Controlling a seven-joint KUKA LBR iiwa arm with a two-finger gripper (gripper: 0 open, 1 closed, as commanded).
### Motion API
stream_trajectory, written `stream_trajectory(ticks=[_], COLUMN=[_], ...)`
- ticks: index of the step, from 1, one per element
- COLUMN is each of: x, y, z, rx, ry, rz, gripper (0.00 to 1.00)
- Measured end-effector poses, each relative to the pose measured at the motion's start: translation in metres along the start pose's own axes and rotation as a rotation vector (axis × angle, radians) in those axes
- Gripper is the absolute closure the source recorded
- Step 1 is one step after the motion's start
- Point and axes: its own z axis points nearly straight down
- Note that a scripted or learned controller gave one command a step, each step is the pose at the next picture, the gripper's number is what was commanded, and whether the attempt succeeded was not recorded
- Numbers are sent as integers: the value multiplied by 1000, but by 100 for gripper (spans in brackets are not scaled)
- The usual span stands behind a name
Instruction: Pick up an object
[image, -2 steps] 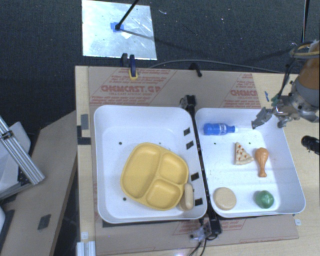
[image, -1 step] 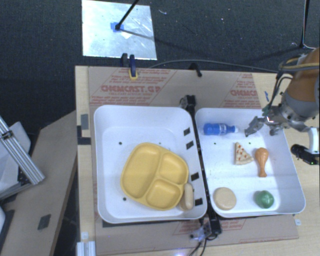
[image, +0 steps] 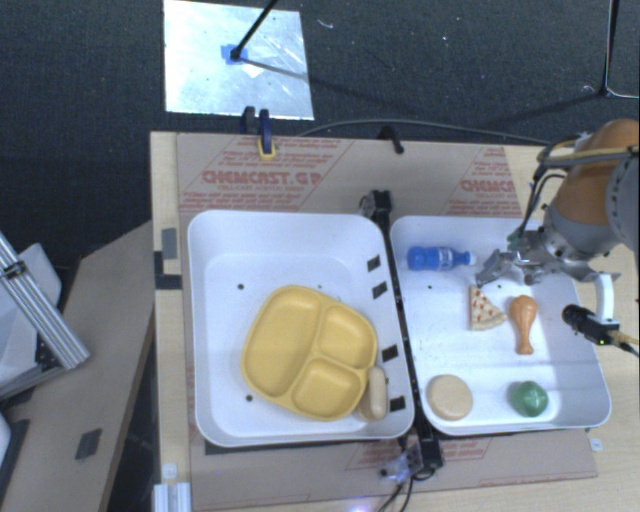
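The gripper (image: 503, 264) hangs fingers apart at one o'clock of the pizza slice (image: 486, 310) in the right bin (image: 598, 400), where a descent might clip the neighbouring drumstick (image: 523, 322).

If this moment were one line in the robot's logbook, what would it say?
gripper: above right bin, open, holds nothing | nearest: pizza slice, drumstick, bottle | left bin: yellow tray

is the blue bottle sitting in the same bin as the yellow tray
No, the blue bottle lies in the right bin, while the yellow tray sits in the left bin.
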Motion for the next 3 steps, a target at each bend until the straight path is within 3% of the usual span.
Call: stream_trajectory(ticks=[1, 3], x=[0, 15], y=[2, 16], z=[-15, -117], rx=[-8, -10], ry=[-2, -2], rz=[-2, -4], gripper=[100, 100])
